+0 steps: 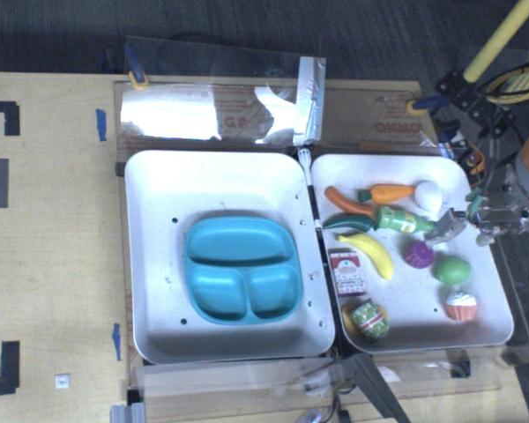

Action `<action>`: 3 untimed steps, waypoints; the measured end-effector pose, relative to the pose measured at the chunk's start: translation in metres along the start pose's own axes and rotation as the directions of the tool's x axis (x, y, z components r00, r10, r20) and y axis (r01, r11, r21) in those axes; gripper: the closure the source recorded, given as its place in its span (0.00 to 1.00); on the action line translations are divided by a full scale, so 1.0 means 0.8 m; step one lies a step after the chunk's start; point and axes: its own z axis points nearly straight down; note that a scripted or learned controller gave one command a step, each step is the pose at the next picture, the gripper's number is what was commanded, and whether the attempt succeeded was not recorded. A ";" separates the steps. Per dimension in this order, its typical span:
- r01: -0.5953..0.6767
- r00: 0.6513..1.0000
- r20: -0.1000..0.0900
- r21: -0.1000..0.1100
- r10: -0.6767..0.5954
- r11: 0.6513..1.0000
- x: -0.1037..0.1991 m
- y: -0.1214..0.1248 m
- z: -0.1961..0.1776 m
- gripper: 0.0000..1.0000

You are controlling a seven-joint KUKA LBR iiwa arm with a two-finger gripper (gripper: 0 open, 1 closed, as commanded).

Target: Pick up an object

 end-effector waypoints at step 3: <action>-0.030 1.000 0.002 -0.004 0.030 1.000 0.018 0.121 0.185 0.00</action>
